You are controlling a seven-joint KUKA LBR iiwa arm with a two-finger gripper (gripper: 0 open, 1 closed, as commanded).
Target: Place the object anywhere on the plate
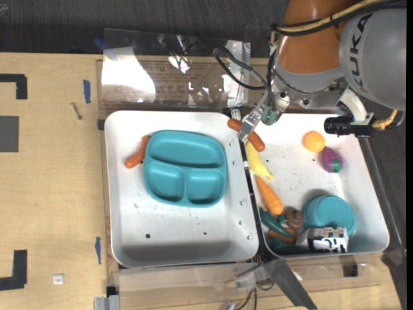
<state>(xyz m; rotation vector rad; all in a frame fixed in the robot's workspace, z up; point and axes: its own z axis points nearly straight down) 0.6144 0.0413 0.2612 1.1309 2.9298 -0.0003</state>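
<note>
- Here, two shallow white bins side by side on a wooden bench: left bin [122, 237], right bin [374, 192].
- In the left bin, a teal three-compartment plate [186, 166], lying flat, nothing on it.
- Just beside the plate's left edge, touching it or nearly so, an orange-red toy hot dog [136, 156], tilted.
- Above the divider between the bins, the gripper [248, 125], pinching a second orange-red toy hot dog [247, 134] near its upper end, the lower end slanting into the right bin.
- Below that, along the right bin's left wall, a yellow toy banana [258, 165], then a toy carrot [270, 197].
- Farther right, an orange ball [314, 141] near a purple toy [332, 160].
- In the lower part, a teal cup [329, 215] beside small cluttered items, too jumbled to name.
</note>
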